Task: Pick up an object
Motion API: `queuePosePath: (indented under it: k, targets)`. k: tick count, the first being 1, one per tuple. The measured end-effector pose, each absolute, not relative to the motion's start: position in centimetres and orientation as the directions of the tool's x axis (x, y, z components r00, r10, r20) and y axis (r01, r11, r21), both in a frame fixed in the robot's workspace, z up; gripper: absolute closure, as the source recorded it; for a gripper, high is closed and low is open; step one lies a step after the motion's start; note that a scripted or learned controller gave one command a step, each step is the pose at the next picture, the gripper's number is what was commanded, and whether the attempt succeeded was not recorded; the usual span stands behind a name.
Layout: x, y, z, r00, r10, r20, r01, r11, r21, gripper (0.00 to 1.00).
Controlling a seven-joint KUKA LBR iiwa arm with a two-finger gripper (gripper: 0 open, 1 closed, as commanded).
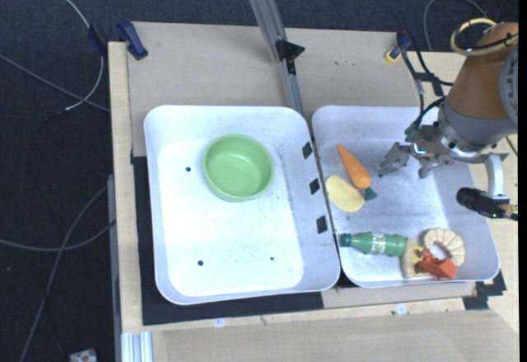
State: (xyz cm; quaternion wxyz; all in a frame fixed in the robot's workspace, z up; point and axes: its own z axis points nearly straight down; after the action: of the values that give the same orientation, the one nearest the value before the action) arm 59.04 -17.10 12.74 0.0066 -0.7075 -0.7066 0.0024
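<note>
The arm comes in from the right, its orange band above the wrist, and bends down over the right bin. The gripper hangs over the bin's upper middle with its two fingers spread apart and nothing between them; one finger points left and down toward the carrot. The carrot lies in the left part of this bin, its long axis running from upper left to lower right, with a dark green bit at the lower end. Touching it just below is a yellow lump. Near the front wall a green bottle lies on its side, its axis left to right, cap end to the left. To its right sit a ring toy and a red piece, too jumbled to make out clearly. The left bin holds a green bowl, upright. The arm's upper part is cut off at the frame's right edge.
</note>
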Motion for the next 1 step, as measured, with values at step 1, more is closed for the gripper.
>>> queuePosePath:
  k: [1]
  targets:
    - [58.95,-16.98,9.34,0.001,1.0,0.007,1.0,-0.001,-0.013,0.0]
